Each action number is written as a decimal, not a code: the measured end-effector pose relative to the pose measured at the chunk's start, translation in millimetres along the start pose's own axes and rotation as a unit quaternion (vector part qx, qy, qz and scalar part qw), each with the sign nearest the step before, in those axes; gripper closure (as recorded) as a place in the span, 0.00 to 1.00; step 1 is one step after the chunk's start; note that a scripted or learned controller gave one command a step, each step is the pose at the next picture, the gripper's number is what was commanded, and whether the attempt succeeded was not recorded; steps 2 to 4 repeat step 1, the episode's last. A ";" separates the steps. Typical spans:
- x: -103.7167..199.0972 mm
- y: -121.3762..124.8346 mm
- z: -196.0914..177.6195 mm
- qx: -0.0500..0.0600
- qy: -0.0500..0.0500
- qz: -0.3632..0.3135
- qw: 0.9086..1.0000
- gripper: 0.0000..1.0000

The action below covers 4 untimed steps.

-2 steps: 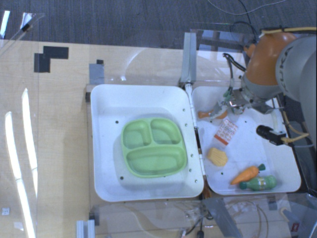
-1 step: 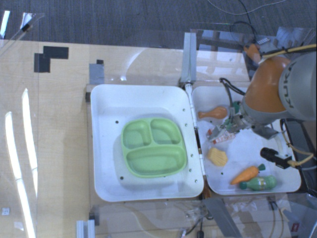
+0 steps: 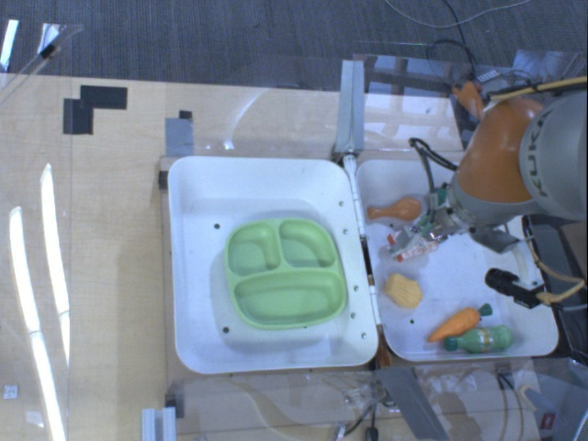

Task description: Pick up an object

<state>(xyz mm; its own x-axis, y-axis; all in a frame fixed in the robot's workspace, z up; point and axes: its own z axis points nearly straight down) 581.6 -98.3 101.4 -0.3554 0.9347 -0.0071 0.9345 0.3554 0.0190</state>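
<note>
Two white bins sit side by side; the left bin (image 3: 188, 274) holds a green divided plate (image 3: 285, 272). Whether the gripper (image 3: 432, 226) in the right bin (image 3: 542, 333) is spread or pressed together, I cannot tell

Red-white tube (image 3: 415, 246) lies in right bin (image 3: 542, 338).

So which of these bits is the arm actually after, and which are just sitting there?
In play, in the right bin:
- gripper, low over the bin
- small red and white item right under it
- chicken drumstick
- yellow lump
- carrot
- green bottle

Just lying about:
- green divided plate in the left bin
- cables on the floor
</note>
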 end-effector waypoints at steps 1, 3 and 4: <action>56.1 39.5 -105.4 0.005 0.002 0.013 1.000 1.00; 56.1 39.5 -105.4 0.005 0.002 0.013 1.000 1.00; 56.1 39.5 -105.4 0.005 0.002 0.013 1.000 1.00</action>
